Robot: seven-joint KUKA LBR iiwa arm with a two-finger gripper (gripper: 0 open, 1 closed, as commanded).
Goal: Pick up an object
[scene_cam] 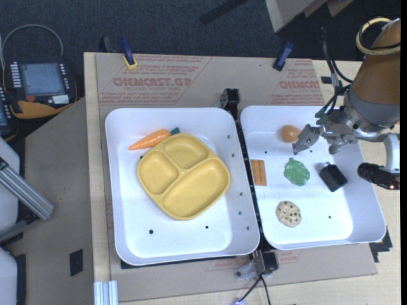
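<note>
Gripper: we logged the gripper [321, 140] above the upper part of the right bin [362, 230], fingers spread apart and grasping nothing.
Nearest object: a small orange-brown egg-like item [290, 133] lay just left of the left finger [306, 140], apart from it.
Other candidates: a green leafy piece [296, 171] sat below the gripper, a black block [332, 176] just right of it, a cookie [289, 213] nearer the front, and a flat orange card [258, 172] near the bin's left wall.
Step in hand: we judged this an approach, no contact made.
Advice: we would have centred the fingers over one item before descending; the green piece and black block lay close together, so a drop between them risked nudging both.
Left bin: the left bin [127, 227] held a yellow divided plate [183, 176] with a toy carrot [149, 139] touching its upper edge.
Writing: the board [203, 81] under the bins read "CHEMCAST GP" in red, repeated; the smaller print was illegible to us.
Pendant: the pendant [39, 84] screen at far left was unreadable.
</note>
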